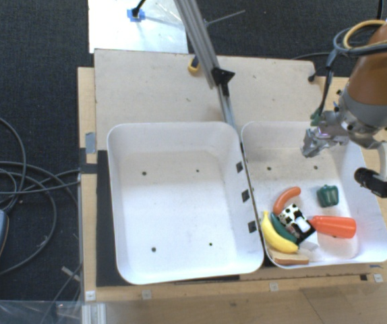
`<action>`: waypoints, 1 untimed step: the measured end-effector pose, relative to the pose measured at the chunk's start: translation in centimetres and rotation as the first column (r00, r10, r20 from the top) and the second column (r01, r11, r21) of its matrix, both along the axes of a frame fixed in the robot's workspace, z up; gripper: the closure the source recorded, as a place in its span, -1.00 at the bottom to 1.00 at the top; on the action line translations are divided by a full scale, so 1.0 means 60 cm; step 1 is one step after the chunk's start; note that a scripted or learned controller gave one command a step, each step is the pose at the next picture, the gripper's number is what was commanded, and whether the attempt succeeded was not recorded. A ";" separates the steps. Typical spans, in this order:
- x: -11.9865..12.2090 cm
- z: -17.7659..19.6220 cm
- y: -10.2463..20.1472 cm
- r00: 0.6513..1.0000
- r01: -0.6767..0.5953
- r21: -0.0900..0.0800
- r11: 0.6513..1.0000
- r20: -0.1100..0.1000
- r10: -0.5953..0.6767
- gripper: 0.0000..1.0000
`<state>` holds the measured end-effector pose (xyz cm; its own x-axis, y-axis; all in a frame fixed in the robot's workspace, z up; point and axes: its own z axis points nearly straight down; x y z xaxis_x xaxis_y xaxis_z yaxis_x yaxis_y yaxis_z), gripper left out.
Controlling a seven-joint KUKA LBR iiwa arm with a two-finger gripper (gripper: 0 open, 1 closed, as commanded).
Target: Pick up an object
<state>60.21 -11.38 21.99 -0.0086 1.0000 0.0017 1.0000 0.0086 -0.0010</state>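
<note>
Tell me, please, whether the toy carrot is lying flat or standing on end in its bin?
Lying flat. The carrot rests lengthwise on the floor of the right bin, near its front corner, beside the banana and other toys.

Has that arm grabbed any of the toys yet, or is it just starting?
Nothing looks picked up yet. The gripper hangs over the upper part of the right bin, apart from the toys. The banana, sausage, green pepper and carrot all lie at the bin's near end. Left to do: move over one toy, descend, grasp and lift.
</note>
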 end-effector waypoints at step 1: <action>-0.021 -0.013 0.079 1.000 0.000 0.000 1.000 0.000 0.000 1.00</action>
